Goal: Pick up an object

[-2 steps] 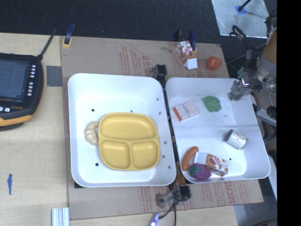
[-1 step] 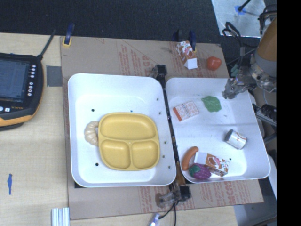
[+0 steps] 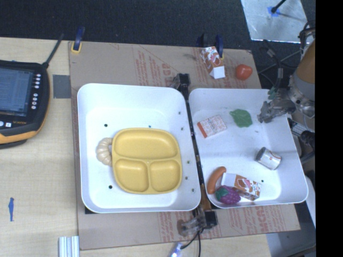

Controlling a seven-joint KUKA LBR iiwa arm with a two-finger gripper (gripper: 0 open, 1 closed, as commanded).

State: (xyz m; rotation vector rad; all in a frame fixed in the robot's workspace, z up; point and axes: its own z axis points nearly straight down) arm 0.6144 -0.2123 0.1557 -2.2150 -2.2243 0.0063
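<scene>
In the right bin [image 3: 278,133] lie a small white and red carton [image 3: 212,126], a green soft piece [image 3: 241,117], a silver can [image 3: 268,158] on its side, a red-orange sausage [image 3: 216,179], a purple grape bunch [image 3: 228,195] and a red and white box [image 3: 245,186]. My gripper [image 3: 269,113] hangs over the bin's right upper part, just right of the green piece and above the can. Nothing shows between its fingers.
The left bin [image 3: 96,111] holds a yellow divided tray [image 3: 146,160] with a beige object [image 3: 104,150] at its left side. Outside the bins, a small carton [image 3: 212,61] and a red tomato [image 3: 243,72] lie on the cardboard. A tablet [image 3: 19,98] rests far left.
</scene>
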